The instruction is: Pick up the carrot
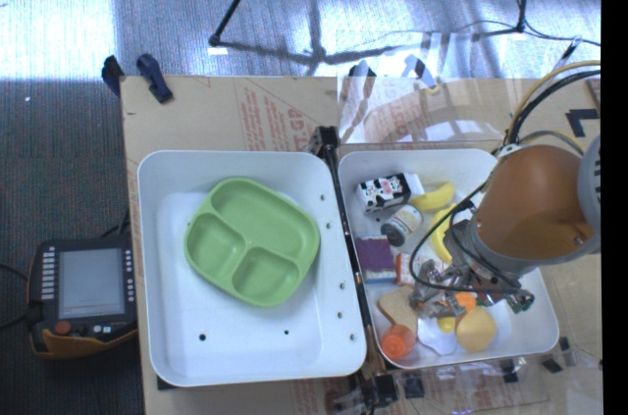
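Pincer (pixel 453 297) low in the right bin (pixel 546 330), among the clutter, just right of the carrot.

The pincer hung under the orange-banded arm (pixel 535 207), and its mechanism was too tangled in view to tell whether it was released or clenched. The carrot (pixel 397 341) lay at the bin's front-left corner, orange, touching a tan slice (pixel 395 307) behind it; nothing showed it grasped. Around it sat a yellow lemon-like fruit (pixel 476 330), a purple block (pixel 374 257), a small can (pixel 401 224), a banana (pixel 433 198) and a cow-patterned carton (pixel 384 190). The green plate (pixel 252 242) rested in the left bin (pixel 167 359). The step looked like the approach; the next move probably called for shifting toward the front-left corner and descending squarely over the carrot.
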You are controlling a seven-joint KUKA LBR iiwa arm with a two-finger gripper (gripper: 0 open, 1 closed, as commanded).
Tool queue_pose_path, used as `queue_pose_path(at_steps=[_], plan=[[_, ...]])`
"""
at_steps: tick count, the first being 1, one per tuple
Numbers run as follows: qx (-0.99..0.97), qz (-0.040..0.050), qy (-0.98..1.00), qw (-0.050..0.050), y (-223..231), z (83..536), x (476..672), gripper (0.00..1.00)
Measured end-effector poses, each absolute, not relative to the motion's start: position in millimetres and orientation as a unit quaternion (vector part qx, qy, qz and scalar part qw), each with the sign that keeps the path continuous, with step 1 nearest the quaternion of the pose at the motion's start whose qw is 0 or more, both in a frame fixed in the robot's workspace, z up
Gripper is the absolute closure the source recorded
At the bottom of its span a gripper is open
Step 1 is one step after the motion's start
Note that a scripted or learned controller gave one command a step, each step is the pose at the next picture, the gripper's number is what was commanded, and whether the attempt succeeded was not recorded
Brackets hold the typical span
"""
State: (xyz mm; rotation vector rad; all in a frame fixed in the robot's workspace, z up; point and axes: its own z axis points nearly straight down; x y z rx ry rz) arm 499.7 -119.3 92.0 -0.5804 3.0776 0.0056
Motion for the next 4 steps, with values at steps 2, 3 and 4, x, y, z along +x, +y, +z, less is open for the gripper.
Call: queue_pose_path(at_steps=[2,3,4], plan=[[-0.311,0.0012,0.951,0.002,-115.9,227.2,514.7,0.0],[-0.23,0.0038,0.973,-0.004,-165.1,123.1,486.9,0.0],[-0.145,0.0014,0.989,0.001,-165.5,88.9,484.1,0.0]])
